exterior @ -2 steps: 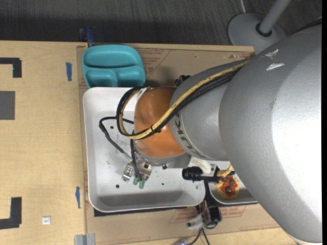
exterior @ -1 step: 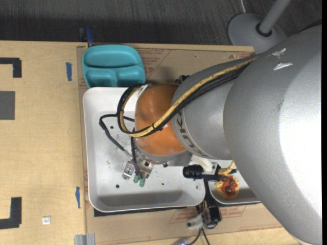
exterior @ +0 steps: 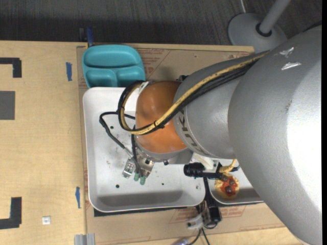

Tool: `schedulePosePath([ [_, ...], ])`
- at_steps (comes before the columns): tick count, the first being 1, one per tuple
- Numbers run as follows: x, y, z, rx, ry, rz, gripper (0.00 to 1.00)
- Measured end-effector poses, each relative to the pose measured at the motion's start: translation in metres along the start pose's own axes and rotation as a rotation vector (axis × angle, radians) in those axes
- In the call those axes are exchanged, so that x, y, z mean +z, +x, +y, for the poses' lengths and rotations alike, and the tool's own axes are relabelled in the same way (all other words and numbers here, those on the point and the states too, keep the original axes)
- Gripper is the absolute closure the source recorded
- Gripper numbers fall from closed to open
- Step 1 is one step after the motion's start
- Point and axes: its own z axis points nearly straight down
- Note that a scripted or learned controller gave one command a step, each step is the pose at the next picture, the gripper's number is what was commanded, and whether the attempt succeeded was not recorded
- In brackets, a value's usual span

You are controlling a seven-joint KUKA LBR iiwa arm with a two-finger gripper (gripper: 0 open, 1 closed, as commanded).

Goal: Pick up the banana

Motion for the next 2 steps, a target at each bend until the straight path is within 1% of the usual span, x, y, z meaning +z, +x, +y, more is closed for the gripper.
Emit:
schedulePosePath([
  [1, -0.010, -0.001, 0.001, 0.000, -0.003, -0.002, 1.00],
  [2, 0.048, 0.010, 0.008, -0.269, 0.015, 0.016, 1.00],
])
